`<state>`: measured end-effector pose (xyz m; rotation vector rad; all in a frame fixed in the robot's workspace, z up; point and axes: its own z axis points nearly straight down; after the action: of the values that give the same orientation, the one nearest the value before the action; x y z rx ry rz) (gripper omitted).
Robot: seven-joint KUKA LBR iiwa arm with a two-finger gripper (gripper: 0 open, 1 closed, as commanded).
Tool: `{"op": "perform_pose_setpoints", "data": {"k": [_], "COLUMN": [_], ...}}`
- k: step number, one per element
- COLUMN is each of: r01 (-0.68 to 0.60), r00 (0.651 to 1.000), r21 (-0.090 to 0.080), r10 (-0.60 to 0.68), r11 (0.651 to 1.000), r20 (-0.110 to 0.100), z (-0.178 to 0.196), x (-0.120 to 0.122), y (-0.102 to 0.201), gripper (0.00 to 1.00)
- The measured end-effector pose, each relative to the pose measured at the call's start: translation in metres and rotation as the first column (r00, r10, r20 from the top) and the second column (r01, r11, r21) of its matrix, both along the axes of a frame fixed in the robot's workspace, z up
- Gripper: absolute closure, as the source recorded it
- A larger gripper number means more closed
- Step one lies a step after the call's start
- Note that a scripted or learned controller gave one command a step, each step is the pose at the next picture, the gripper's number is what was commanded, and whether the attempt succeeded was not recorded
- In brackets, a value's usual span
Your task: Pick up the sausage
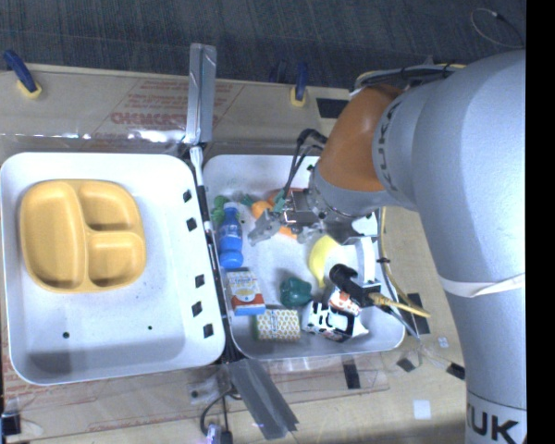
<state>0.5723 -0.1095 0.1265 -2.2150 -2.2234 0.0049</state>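
- Grey arm (462, 165) with its orange band reaches in from 3 o'clock over my right bin (259, 166).
- White left bin (102, 331) holds a yellow divided tray (81, 234).
- My gripper (276, 218) hangs low among the clutter at the right bin's 11 o'clock; I cannot tell whether the fingers are apart or hold anything.
- I cannot pick out the sausage for certain.

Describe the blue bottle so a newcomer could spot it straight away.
Look at the right bin, the one the arm reaches into. The blue bottle lies along its left wall, just above a small carton. It is the only blue, long thing there; the other pieces nearby are green, orange or yellow.
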Motion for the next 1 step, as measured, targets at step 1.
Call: {"op": "perform_pose_setpoints", "data": {"k": [1], "r01": [0.064], "r00": [0.998], "r21": [0.000], "r10": [-0.064], "r11": [0.998], "r20": [0.002], "z": [0.0654], "x": [0.0117], "y": [0.0499], "gripper": [0.00]}}
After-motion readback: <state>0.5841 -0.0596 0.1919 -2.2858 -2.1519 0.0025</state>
